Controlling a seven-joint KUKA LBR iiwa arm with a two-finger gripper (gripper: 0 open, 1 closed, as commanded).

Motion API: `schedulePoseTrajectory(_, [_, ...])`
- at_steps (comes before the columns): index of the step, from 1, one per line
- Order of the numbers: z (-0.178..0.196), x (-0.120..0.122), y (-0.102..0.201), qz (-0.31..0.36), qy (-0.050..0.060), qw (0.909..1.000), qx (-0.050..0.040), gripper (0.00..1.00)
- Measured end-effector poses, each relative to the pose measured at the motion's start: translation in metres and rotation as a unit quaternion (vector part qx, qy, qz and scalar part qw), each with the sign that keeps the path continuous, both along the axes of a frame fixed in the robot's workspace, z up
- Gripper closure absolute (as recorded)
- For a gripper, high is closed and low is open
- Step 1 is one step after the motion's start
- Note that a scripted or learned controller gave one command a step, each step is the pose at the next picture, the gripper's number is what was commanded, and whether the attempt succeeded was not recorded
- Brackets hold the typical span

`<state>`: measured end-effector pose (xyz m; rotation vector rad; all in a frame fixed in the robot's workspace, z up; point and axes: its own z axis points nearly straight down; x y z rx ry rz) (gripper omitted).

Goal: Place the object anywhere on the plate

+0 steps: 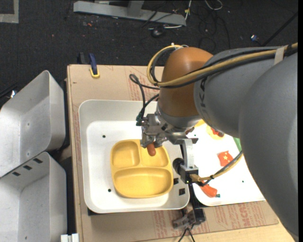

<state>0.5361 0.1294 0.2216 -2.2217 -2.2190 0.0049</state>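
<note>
The small reddish object (pixel 151 150), seemingly pinched in the closed pincer (pixel 151 144), is best released low over the yellow plate (pixel 141 182).

Robot lab: loose cables (pixel 208 9), cardboard-covered bench (pixel 113 75), white bins (pixel 90 142).

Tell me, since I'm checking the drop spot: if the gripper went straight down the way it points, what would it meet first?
Most likely the yellow plate: the gripper hangs over its upper right compartment, with a small reddish-brown object at its tip. Its height above the plate is hard to judge from this slanted view.
</note>
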Motion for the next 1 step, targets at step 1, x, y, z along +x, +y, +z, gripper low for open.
schedulePoseTrajectory(1, [0.0006,0.0001,-0.0001,0.000,0.000,1.0000,0.0001,0.00])
